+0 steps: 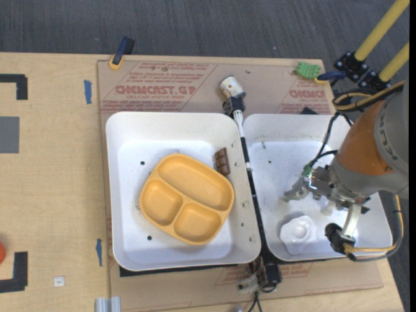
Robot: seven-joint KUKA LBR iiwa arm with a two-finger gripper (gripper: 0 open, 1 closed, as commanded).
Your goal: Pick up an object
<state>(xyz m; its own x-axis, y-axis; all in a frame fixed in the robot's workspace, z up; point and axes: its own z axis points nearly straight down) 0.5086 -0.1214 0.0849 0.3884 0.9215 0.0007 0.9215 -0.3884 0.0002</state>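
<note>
A small white cup-like object (298, 233) lies near the front of the right bin (273, 148). My gripper (309, 199) hangs low over the middle of that bin, just behind the white object and apart from it. It is open, with nothing between its fingers. In the left bin (130, 148) a yellow divided plate (187, 197) lies flat. A small brown block (221, 161) rests against that bin's right wall.
The arm's orange band (367, 151) covers the right side of the right bin. A white-tipped fitting (230, 90) stands behind the bins where they meet. A green object (307, 69) sits on the board at the back right.
</note>
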